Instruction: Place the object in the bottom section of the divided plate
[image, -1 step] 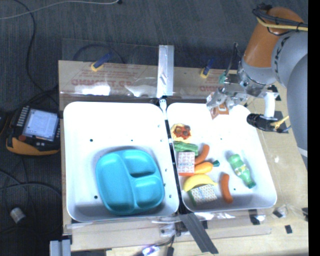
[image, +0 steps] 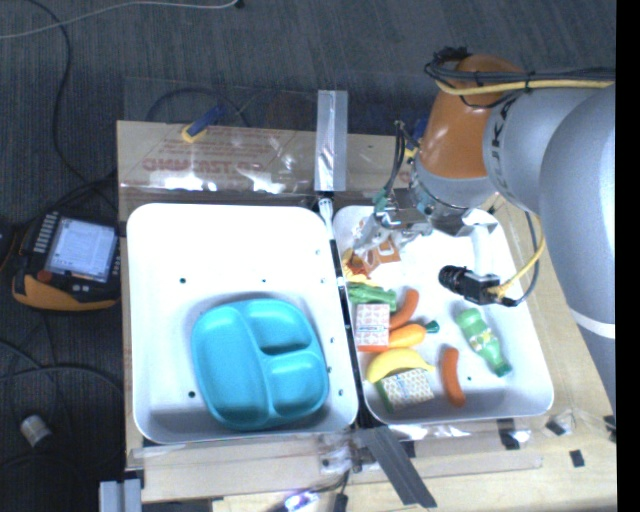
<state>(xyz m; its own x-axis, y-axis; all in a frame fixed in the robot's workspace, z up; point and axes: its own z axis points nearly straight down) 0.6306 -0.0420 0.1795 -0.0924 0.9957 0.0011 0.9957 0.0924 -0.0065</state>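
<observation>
Dark carpet surrounds the wooden table (image: 230, 160) carrying two white bins, with a handheld pendant (image: 70, 255) at frame left. Gripper (image: 385, 228) sits low over the upper-left corner of the right bin (image: 530, 390); can't tell finger state or which object it's after. Risk: snagging crowded toy food (image: 400, 335), or dropping short of the teal divided plate (image: 258, 362) in the left bin (image: 170, 240).

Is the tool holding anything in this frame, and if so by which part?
It cannot be told. The tool sits low over the back of the right bin, right at an orange-brown item, but no grip is visible.
</observation>
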